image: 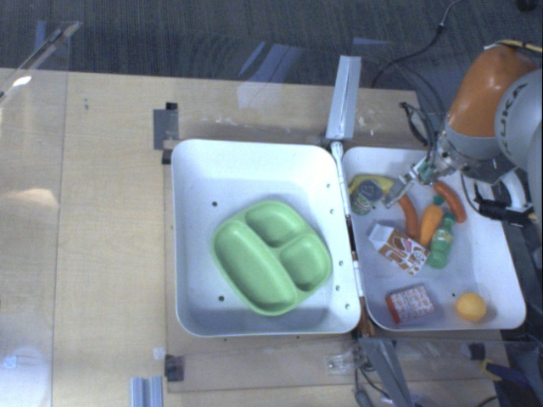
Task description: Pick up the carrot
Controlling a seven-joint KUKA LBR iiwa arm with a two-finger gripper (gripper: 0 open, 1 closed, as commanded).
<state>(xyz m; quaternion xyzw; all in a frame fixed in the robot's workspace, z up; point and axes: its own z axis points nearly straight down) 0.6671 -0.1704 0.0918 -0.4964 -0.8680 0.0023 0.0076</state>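
Now, the carrot (431,220) lies in the right bin (501,308), orange and stubby, standing roughly upright in the view near the bin's upper middle. Just to its left is a red-orange sausage (410,215), tilted, and just to its upper right another red sausage (449,201) lies at a slant. Right below the carrot sits a green bottle (440,248), touching or nearly touching its lower end. Further left in the same bin there's a small round tin (367,196) with something yellow (373,182) beside it, a patterned snack packet (400,250) lower down, a red box (410,303) near the front wall, and a yellow lemon (471,307) in the front right corner. The pincer (416,176) hangs over the bin's upper part, above and left of the carrot, not touching it; whether it is wide or narrow I cannot tell from this angle. The left bin (195,176) carries a green divided plate (271,255). Both bins rest on the wooden surface (85,227).
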